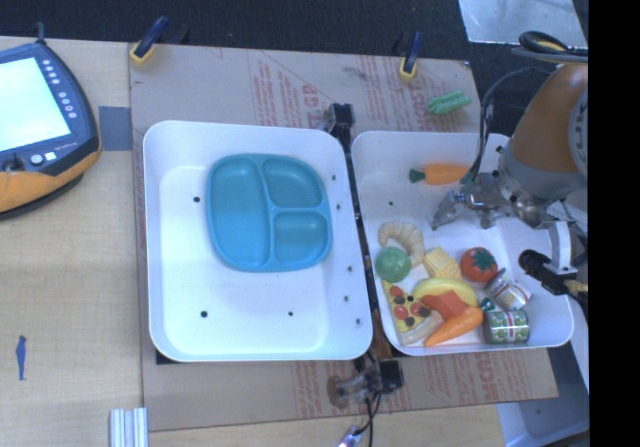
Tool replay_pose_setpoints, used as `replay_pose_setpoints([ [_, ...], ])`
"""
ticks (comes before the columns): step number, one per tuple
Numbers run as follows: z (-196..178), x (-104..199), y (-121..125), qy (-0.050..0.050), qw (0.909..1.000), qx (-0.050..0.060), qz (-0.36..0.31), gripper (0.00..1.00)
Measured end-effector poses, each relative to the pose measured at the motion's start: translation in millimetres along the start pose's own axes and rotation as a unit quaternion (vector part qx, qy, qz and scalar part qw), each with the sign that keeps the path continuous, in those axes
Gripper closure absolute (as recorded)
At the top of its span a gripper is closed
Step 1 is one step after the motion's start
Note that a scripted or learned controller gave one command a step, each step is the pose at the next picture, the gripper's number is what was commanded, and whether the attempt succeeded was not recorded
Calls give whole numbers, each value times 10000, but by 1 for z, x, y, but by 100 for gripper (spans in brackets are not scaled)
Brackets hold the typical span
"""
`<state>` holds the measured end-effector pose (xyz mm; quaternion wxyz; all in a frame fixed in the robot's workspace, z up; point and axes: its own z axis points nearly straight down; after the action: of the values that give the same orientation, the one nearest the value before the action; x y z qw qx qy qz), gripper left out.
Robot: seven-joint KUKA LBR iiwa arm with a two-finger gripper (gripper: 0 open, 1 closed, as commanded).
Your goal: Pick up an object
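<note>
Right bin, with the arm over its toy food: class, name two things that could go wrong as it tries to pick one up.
1. The toys in the right bin lie packed and touching: the tomato, banana and can, so the tool may nudge neighbours.
2. The carrot lies near the bin's far wall, which may block a clean grasp.

No readable text.
We're seeing red print running along the cardboard sheet (300, 85) under the bins, and a label on the small can (506, 326); both too blurred to read.
</note>
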<state>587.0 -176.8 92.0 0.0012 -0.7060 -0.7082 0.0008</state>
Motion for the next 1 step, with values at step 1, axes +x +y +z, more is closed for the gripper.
replay_pose_setpoints([
  [1,1,-12,-32,-3,10000,11,-8,0],
])
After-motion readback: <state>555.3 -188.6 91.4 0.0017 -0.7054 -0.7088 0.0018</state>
